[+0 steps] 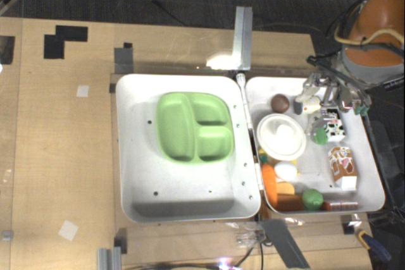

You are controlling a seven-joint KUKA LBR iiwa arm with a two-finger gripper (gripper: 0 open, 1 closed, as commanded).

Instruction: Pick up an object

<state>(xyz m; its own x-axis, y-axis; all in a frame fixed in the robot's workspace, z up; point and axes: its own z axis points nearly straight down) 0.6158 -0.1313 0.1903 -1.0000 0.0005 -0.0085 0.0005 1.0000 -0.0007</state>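
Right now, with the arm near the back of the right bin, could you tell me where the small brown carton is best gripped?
Grip the small brown carton across its narrow sides, near the middle, coming straight down from above. It appears to lie flat against the bin wall, its long axis running front to back, with bare floor on its left for one finger. The wall side looks tight, so nudge it inward first.

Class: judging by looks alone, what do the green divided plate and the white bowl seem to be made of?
Green divided plate: probably moulded plastic, matte; uniform colour, soft rounded compartment edges. White bowl: plastic or glazed ceramic, smooth, slightly glossy; the view cannot settle which.
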